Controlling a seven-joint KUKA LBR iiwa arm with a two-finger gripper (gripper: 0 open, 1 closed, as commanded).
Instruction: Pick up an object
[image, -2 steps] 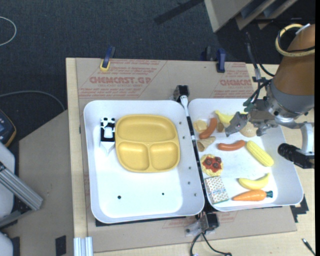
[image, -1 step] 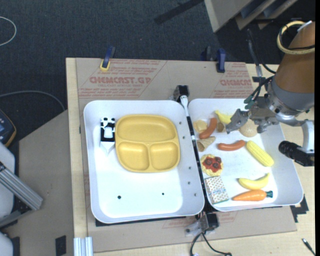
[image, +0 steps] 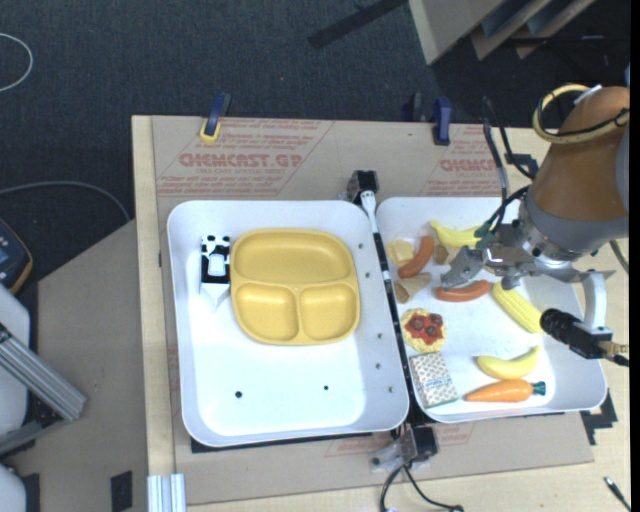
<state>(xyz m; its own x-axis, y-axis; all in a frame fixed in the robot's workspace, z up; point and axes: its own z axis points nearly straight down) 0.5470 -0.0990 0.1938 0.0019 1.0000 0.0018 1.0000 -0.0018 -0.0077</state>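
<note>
Bins are sitting side by side on the bench: the left bin (image: 200, 330) is holding a yellow divided plate (image: 295, 283), the right bin (image: 585, 385) a scatter of toy food. Above the right bin the gripper (image: 478, 262) is hovering (whether clenched or released, I cannot tell) just over a red sausage (image: 463, 292), with a banana (image: 508, 363) and carrot (image: 503, 392) lying nearer the front edge.

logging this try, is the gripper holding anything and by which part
Cannot be told: the gripper hangs low over the red sausage in the right bin, with no object visibly lifted.
</note>
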